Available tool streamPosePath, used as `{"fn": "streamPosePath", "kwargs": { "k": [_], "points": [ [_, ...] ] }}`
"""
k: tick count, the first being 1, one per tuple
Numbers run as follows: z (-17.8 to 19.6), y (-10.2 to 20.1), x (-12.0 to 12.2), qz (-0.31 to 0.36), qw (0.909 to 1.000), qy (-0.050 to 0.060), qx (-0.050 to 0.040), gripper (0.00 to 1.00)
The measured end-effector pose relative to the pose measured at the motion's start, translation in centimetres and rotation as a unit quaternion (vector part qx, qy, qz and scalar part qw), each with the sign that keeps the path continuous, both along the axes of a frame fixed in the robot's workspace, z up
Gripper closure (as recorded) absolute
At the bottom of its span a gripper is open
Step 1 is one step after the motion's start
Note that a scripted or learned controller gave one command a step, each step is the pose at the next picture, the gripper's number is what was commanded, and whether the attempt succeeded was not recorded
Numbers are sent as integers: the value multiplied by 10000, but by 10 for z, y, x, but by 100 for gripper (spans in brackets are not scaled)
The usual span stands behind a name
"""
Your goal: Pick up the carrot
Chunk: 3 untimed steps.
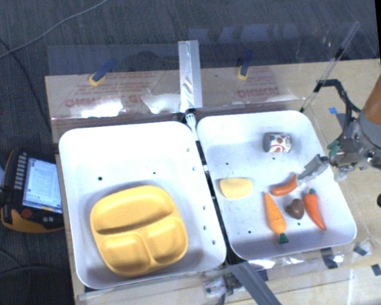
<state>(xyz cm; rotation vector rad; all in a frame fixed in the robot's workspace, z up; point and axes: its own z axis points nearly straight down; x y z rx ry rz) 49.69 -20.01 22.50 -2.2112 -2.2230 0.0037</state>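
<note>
Two orange carrots lie in the right bin (334,235). One carrot (274,215) points its green tip toward the front edge. The other carrot (314,211) lies further right, its green top toward the back. A small brown item (294,208) sits between them. My gripper (316,167) hangs at the bin's right side, just above and behind the right-hand carrot, close to an orange-red sausage (283,187). I see nothing held in it.
A silver and red can (277,143) stands at the back of the right bin, and a pale yellow piece (236,187) lies near its left wall. A yellow compartment tray (139,228) rests in the left bin (108,143).
</note>
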Motion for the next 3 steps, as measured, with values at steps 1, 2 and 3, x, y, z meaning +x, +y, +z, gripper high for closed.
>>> {"fn": "streamPosePath", "kwargs": {
  "k": [1, 2, 3],
  "points": [
    [-122, 16, 1, 233, 9997, -12, 4, 0],
    [-116, 18, 1, 243, 9997, 10, 26, 100],
    [3, 103, 28, -82, 10000, -2, -18, 100]
  ]
}}
